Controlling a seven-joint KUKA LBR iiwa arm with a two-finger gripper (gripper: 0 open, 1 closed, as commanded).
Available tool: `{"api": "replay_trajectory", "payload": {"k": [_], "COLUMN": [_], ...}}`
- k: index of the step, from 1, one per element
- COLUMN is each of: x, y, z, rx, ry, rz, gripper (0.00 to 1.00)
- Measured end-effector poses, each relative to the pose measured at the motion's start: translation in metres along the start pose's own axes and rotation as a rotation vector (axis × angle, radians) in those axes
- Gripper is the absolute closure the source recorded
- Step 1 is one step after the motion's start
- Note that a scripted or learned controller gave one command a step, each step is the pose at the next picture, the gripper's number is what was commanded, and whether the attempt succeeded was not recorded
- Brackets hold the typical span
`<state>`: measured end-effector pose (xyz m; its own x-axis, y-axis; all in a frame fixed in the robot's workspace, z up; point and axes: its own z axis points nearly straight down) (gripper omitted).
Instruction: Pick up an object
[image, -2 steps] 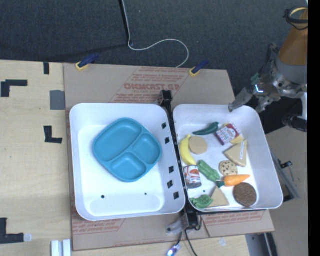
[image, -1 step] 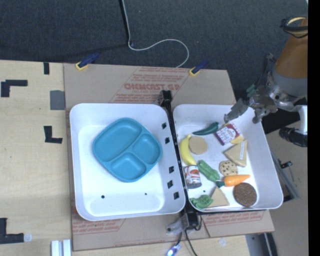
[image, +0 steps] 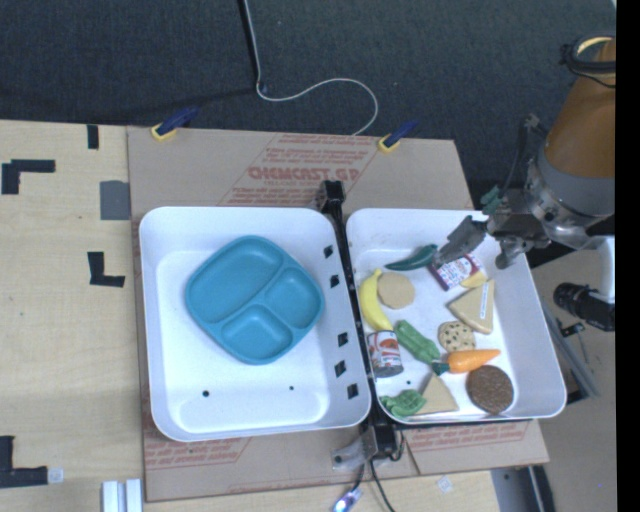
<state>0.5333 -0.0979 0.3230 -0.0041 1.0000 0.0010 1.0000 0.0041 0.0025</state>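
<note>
My gripper (image: 487, 243) hangs over the upper right part of the right bin (image: 530, 330), its two dark fingers spread open with nothing between them. Just below it lies a small red-and-white packet (image: 455, 271), with a yellow cheese wedge (image: 476, 309) under that. To the left lie a green pepper (image: 410, 260), a round tan biscuit (image: 396, 291) and a banana (image: 371, 301). Lower down are a green pickle (image: 418, 342), a chip cookie (image: 455, 334), a carrot (image: 470, 360), a brown disc (image: 490, 388), a small can (image: 385, 353) and a sandwich triangle (image: 438, 396).
The left bin (image: 170, 390) holds a blue divided plate (image: 255, 298). A black hinge strip (image: 343, 300) runs between the bins. The arm's orange band (image: 585, 125) rises at the right. A white cable (image: 320, 90) loops behind the cardboard.
</note>
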Motion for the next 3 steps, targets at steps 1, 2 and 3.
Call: {"api": "replay_trajectory", "payload": {"k": [1, 2, 3], "x": [-0.03, -0.028, 0.048], "y": [-0.05, -0.049, -0.049], "z": [-0.208, -0.209, -0.173], "rx": [-0.016, 0.001, 0.007], "ry": [-0.006, -0.003, 0.0], "rz": [0.005, 0.003, -0.004], "gripper": [0.0, 1.0, 1.0]}}
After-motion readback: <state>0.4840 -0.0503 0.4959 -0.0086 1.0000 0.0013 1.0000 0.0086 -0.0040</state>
